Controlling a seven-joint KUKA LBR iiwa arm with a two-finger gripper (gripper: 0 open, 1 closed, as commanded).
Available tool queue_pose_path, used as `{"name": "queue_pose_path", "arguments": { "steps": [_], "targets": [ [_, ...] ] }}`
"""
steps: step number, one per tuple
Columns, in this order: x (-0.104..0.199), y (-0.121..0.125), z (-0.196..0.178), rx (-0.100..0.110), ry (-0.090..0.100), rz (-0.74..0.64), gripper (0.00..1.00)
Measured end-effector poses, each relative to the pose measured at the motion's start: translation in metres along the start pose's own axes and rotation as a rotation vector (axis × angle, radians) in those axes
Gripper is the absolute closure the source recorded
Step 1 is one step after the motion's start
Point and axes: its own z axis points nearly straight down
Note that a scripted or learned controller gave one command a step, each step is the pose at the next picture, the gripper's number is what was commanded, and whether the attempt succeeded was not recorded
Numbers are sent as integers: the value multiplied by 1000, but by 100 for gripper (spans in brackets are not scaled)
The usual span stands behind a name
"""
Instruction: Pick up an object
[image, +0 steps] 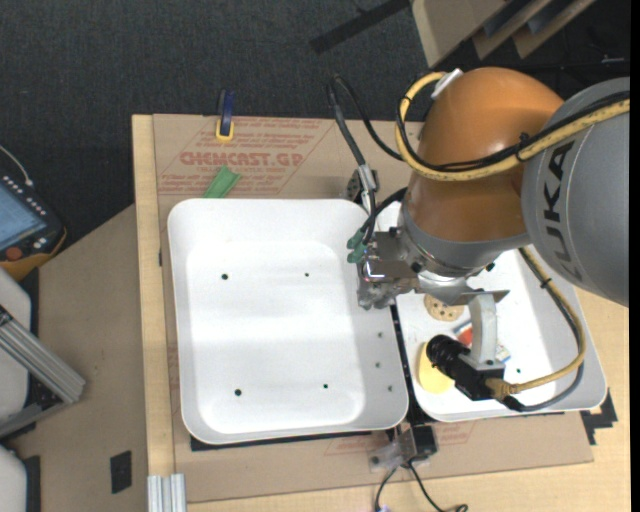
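My gripper (447, 300) hangs low over the right bin (560, 340), mostly hidden under the orange wrist and grey arm. Just below the wrist, a tan round piece with small holes (438, 306) lies in that bin. A small red bit (463, 328) sits next to it. A yellow round object (430, 377) rests nearer the front edge of the bin, partly covered by the robot's own parts. The arm hides the rest of the right bin's contents.
The left bin (200, 300) sits beside the right one, and their rims meet under the wrist. A green strip (221, 183) and a blue and yellow clamp (226, 122) lie on the cardboard behind the left bin. Black cables (350, 130) run down from the back.
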Motion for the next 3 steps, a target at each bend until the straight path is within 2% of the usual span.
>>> {"name": "queue_pose_path", "arguments": {
  "steps": [1,2,3],
  "targets": [
    [-94,1,-14,-9,-4,13,100],
    [-103,1,-69,-13,-1,4,100],
    [-27,0,-56,-3,2,-5,100]
  ]
}}
